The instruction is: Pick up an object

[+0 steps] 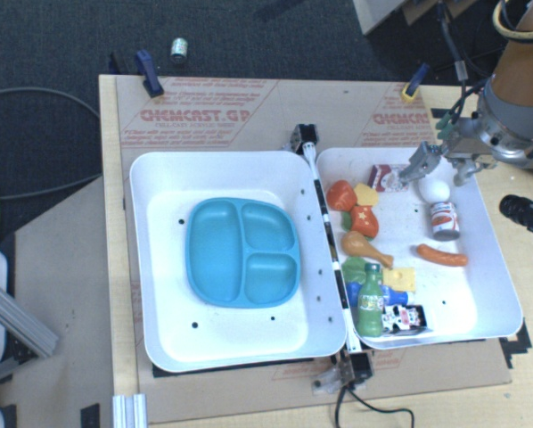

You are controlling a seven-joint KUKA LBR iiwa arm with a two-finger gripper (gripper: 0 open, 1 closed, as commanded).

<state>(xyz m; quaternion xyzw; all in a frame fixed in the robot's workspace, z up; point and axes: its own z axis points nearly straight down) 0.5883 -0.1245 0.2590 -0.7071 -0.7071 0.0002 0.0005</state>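
Over the table (pixel 249 105), my arm reaches in from the right toward the right bin (pixel 489 266). Left bin (pixel 159 239) holds just a blue tray (pixel 242 251). My bin holds the pickings: green bottle (pixel 371 301), sausage (pixel 441 256), can (pixel 443 219), white egg (pixel 434 189), and more along its left side. My fingers (pixel 436 163) hang just above the egg, spread apart, one prong each side, pinching nothing. I judge the task barely begun: nothing is lifted, every item lies in the bin. Closing, gripping and raising are all left.
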